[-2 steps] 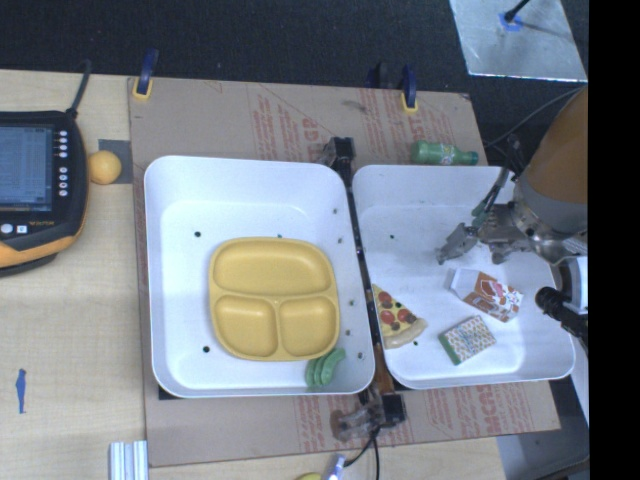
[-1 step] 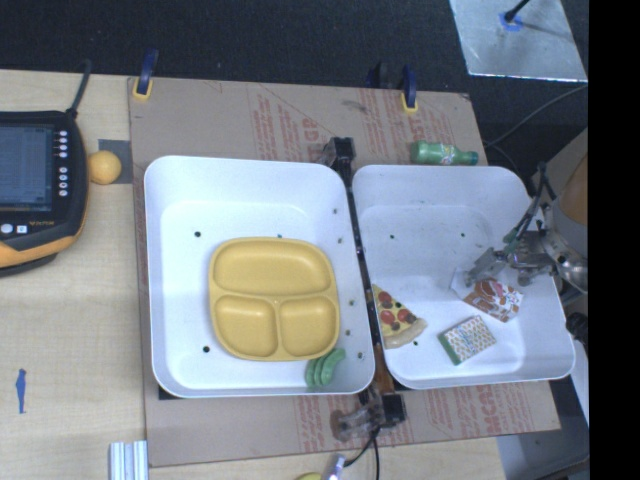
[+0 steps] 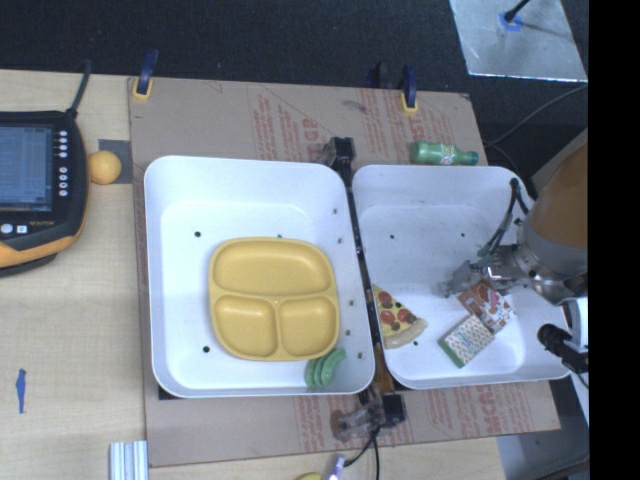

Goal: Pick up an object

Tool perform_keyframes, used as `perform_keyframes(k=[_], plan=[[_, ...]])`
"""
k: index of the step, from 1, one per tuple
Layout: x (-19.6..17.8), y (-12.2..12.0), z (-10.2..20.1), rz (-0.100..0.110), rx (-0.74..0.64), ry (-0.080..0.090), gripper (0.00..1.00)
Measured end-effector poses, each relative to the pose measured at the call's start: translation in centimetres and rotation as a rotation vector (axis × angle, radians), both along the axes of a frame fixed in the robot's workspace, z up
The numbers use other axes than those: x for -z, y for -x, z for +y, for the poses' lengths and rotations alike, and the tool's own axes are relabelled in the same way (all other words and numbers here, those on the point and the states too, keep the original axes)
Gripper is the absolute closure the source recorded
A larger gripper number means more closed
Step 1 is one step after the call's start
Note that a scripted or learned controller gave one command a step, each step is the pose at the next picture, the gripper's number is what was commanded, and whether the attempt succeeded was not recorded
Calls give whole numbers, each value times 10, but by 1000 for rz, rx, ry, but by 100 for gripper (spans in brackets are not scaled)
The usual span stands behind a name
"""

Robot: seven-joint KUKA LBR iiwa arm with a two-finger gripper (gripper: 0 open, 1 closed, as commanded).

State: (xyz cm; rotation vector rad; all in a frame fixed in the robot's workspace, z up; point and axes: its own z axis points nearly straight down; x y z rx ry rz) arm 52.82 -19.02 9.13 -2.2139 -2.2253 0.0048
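Note:
In the right bin (image 3: 430, 208) lie a toy pizza slice (image 3: 397, 320) by the left wall, a green-patterned white packet (image 3: 468, 339) and a brown and red packet (image 3: 488, 305). My gripper (image 3: 468, 279) hangs low over the right bin, just above and to the left of the brown and red packet; whether it touches the packet is unclear. The arm (image 3: 560, 230) comes in from the right and hides the bin's right wall. A yellow divided plate (image 3: 272, 298) and a small green toy (image 3: 324, 369) sit in the left bin (image 3: 175, 268).
A green bottle (image 3: 443, 153) lies on the cardboard behind the right bin. An orange ball (image 3: 104, 166) and a teach pendant (image 3: 35, 188) rest on the bench at the left. Clamps and cables sit between the bins.

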Motion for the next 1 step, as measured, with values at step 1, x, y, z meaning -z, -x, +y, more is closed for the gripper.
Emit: perform_keyframes(k=[1], plan=[[-1, -118, -21, -3, 2, -1, 0]])
